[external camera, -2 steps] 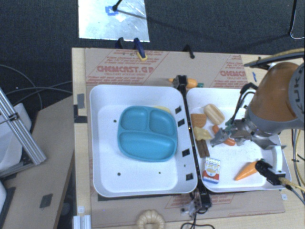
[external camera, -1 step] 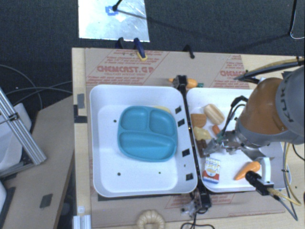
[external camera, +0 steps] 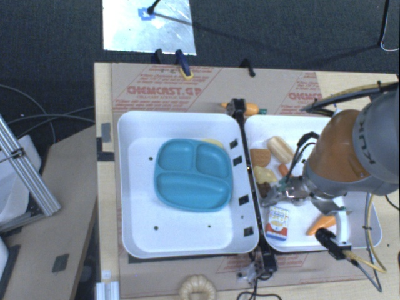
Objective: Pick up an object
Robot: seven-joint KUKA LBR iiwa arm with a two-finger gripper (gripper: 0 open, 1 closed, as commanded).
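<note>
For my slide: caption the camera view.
KUKA arm reaching into right bin of toy food; blue divided plate in left bin.

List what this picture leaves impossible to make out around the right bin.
- The tool: small and dark in the camera view; open or shut is not readable.
- The right bin: the arm covers its far right part.
- The small carton: its print is too small to read.
- The items by the divider: they crowd together, so touching or apart is unclear.
- The orange piece: partly behind a white part of the arm.
</note>
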